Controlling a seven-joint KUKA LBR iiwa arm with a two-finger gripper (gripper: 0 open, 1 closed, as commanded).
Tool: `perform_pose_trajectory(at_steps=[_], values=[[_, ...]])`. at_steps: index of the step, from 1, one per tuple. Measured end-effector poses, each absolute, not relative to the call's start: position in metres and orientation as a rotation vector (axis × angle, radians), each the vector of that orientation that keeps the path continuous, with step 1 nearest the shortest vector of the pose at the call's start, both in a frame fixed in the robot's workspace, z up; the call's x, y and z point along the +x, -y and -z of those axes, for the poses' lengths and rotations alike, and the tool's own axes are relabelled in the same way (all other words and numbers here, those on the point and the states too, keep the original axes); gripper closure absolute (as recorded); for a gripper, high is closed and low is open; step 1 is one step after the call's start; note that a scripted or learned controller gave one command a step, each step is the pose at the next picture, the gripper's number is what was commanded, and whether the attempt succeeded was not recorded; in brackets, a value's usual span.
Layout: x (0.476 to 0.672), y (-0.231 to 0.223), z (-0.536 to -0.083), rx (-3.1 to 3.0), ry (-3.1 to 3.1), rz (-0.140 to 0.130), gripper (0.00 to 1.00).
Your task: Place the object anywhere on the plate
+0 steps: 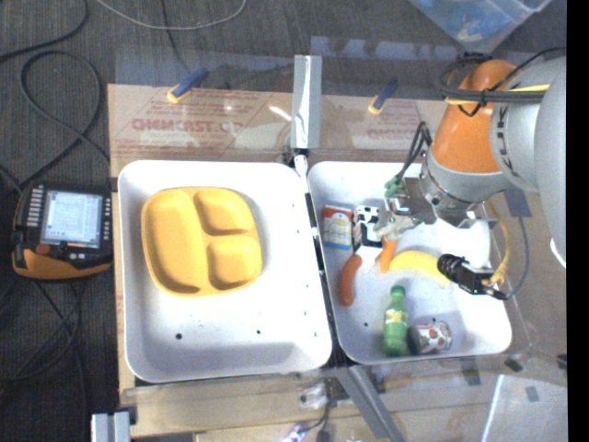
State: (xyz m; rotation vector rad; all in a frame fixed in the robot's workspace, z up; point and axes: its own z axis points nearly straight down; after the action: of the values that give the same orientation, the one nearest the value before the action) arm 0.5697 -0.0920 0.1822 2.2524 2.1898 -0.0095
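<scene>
Yellow, the three-part plate [202,239] lies in the left bin [276,339]. Over the right bin [492,334], the jaws [391,231] hang above a small orange carrot [386,255] beside the banana [419,264]; their spread cannot be told. A hot dog [347,279], green bottle [395,319] and can [429,337] lie nearby.

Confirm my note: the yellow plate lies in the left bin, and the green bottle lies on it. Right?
Not quite. The camera view shows the yellow plate in the left bin, but the green bottle lies in the right bin, beside a can, not on the plate.
</scene>
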Motion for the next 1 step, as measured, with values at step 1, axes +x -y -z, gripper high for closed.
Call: perform_pose_trajectory(at_steps=[1], values=[[0.5432,0.0307,-0.2017,2.043,-2.389,0.006,1.00]])
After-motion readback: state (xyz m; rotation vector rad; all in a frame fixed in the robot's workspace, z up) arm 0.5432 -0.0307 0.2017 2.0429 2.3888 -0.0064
